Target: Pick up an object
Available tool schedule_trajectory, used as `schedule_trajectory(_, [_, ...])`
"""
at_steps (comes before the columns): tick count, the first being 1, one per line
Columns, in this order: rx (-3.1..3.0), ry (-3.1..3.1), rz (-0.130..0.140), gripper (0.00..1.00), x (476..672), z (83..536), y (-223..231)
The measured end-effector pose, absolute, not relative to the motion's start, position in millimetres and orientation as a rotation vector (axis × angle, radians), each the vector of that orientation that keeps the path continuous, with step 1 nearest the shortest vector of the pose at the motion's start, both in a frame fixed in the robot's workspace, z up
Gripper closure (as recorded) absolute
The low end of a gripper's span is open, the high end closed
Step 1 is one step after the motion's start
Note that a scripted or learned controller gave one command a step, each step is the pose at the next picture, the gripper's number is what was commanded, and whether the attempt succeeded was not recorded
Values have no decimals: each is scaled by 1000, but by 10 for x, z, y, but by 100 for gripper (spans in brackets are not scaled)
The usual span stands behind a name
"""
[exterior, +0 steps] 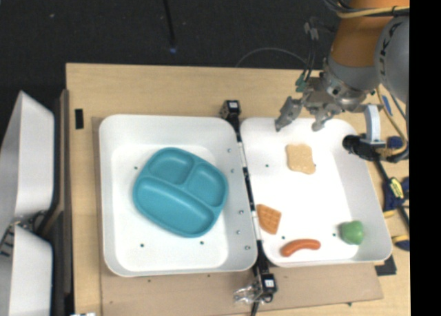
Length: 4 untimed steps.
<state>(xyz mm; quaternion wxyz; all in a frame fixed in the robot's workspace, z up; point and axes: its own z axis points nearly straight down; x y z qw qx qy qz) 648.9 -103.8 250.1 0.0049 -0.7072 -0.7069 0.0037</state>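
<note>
I see my tool point(303, 120) hanging over the far edge of the right bin point(358, 170), its two fingers spread apart with nothing between them. It sits high and clear of the bin floor, which I read as a staging pose: fingers parted so they can drop around something without first knocking it.

The nearest candidate is the tan slice of toast point(301, 158), just below the tool, toward 6 o'clock from it. It lies flat on the white floor, apart from the other items and away from the walls, so I judge it the easiest reach. Its long axis runs roughly 12 to 6, with the slightly wider end toward 6. Being flat and thin, it would probably call for the fingers to close across its short width, from 9 and 3.

Further down the same bin, near the dividing wall at about 7 o'clock from the toast, lies an orange waffle-patterned piece point(269, 219), tilted so one corner points toward 6. A red sausage point(300, 246) lies near the front wall, its length running about 8 to 2. A green rounded item point(352, 233) sits in the front right corner; I cannot tell exactly what it is.

The left bin point(117, 191) holds a teal divided plate point(180, 191), set roughly centred, its long axis running 10 to 4. Both bins rest side by side on the wooden counter point(83, 87).
</note>
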Motion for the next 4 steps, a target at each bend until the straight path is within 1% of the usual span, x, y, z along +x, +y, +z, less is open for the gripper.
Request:
schedule_trajectory(1, [-2221, -2223, -4, 0, 6511, 2587, -1037])
schedule_trajectory(2, [-2219, -2223, 7, 0, 6480, 2032, -963])
schedule_trajectory(3, [-2223, -2221, 5, 0, 6442, 1610, -986])
schedule_trajectory(4, [-2226, -2218, 6, 0, 6472, 990, -1015])
